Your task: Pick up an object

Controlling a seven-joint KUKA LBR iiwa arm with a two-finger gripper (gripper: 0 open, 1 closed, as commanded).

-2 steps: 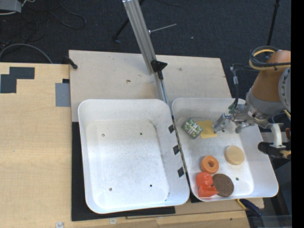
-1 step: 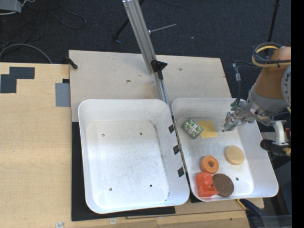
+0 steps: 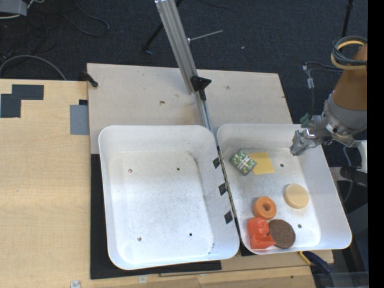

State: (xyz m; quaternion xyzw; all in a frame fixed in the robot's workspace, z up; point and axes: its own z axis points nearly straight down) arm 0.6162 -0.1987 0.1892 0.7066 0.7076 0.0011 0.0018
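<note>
The left bin [image 3: 157, 197] sits beside the right bin [image 3: 333, 221], which holds a green packet [image 3: 243, 161], yellow slice [image 3: 263, 163], orange ring [image 3: 264, 207], red block [image 3: 258, 233], brown disc [image 3: 281, 233] and cream disc [image 3: 296, 196]; the end effector [image 3: 302, 141] hovers at its far right rim, state unclear

Left shallow white bin [image 3: 120, 161] lies open throughout; right white bin [image 3: 336, 221] is crowded near its front, open along its far edge.

Bins [image 3: 157, 161] matt white plastic; bench [image 3: 42, 191] pale wood; post [image 3: 178, 41] ribbed alu.
</note>
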